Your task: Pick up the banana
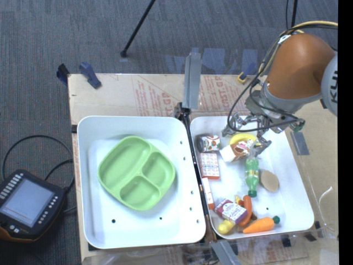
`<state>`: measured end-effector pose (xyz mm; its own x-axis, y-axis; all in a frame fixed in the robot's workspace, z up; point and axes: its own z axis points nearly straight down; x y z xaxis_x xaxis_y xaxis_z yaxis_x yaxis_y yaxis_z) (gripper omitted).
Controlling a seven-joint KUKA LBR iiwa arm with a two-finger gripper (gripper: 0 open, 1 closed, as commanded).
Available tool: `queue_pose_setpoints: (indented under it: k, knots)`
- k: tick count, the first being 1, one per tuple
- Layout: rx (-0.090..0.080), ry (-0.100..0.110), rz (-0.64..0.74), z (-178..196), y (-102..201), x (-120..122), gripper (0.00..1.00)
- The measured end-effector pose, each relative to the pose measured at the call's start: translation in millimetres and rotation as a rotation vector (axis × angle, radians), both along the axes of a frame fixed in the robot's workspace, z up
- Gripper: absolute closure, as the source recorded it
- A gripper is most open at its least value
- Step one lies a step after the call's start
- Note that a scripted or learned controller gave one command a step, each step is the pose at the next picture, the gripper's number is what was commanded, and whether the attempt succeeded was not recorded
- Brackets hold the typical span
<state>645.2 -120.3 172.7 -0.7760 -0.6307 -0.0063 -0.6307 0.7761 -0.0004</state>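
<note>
Claw [249,130] low over right bin [289,170], fingers spread apart, straddling banana [241,140] near bin's back wall, beside small can [209,143]; green plate [137,172] in left bin [91,148]

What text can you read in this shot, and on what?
"KU" on the arm, cut off at the frame edge.
Red print on the cardboard under the bins: upside down, too blurred to read.
Labels on the red box, can and carton: too small to read.

Hand [249,130] over banana [241,139]
</note>
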Motion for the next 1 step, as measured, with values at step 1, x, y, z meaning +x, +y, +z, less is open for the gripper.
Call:
queue_pose_setpoints:
  k: [1]
  knots:
    - [0.0,0.0,0.206,4.4,-85.1,0.0,0.0]
